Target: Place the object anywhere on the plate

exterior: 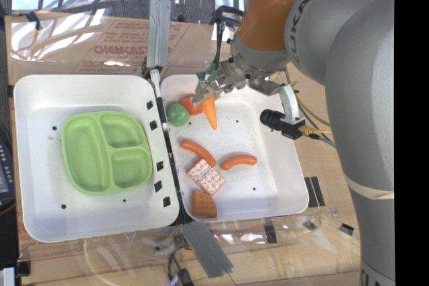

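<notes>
A green divided plate lies in the left bin. Over the back of the right bin, my gripper points down and is shut on the thick end of an orange carrot. The carrot hangs from the fingers with its tip pointing toward the bin floor. A small red piece sits just left of the carrot, and a green ball rests beside it against the bin's left wall.
The right bin also holds two orange-red sausages, a patterned white-and-red block and a brown block. A raised divider separates the bins. A black cable fitting hangs off the wrist.
</notes>
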Controlling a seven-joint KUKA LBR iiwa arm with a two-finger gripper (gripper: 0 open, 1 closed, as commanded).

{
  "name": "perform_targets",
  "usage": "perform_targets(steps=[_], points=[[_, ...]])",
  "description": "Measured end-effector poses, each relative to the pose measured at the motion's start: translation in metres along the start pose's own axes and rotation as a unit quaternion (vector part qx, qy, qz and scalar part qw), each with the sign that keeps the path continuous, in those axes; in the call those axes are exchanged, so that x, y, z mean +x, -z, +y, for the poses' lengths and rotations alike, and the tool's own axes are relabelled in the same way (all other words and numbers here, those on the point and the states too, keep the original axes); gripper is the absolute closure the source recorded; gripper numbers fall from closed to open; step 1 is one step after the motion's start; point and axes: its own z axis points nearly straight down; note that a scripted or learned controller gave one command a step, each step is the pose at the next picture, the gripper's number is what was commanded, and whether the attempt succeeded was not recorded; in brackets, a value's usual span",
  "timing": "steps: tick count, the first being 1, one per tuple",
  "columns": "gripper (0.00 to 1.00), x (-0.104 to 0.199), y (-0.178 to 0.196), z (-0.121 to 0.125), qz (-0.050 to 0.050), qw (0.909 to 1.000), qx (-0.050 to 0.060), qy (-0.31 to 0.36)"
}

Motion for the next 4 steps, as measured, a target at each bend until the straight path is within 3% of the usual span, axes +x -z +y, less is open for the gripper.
perform_targets(steps=[1, 2, 3, 4], points=[[1.00, -0.048, 0.007, 0.003, -0.001, 0.9976, -0.003, -0.069], [1.00, 0.033, 0.030, 0.014, 0.000, 0.9985, -0.001, 0.055], [1.00, 0.104, 0.034, -0.005, -0.001, 0.9973, -0.002, 0.073], [0.00, 0.104, 0.035, -0.005, -0.001, 0.9974, -0.001, 0.073]])
